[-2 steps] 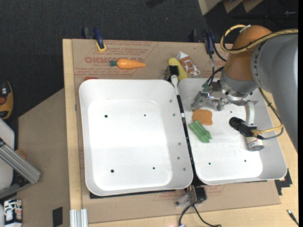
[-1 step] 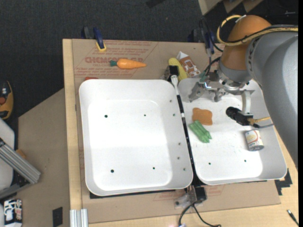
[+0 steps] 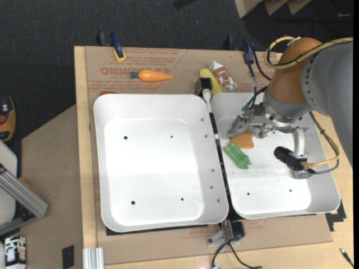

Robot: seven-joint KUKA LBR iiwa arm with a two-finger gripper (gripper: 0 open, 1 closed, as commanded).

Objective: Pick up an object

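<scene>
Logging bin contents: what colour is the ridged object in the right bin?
Green, seen in the camera view.

— What sort of place?
— Robotics lab, plainly: grey-and-orange arm (image 3: pixel 314 66) over two white bins (image 3: pixel 157 158) on a cardboard-covered desk (image 3: pixel 90 83).
— Other signs?
— Clamps (image 3: pixel 118 48) at the desk's far edge, loose cables (image 3: pixel 233 251) at its near edge, dark carpet (image 3: pixel 50 15) around.

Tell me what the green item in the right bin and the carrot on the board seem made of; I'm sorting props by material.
The green item looks like soft moulded plastic or rubber: uniform matte colour and a ridged, rounded shape, though the detail is small. The carrot appears to be toy plastic, with a smooth, even orange body and a green tip. The board beneath it looks like plain brown cardboard or fibreboard with red print.
</scene>
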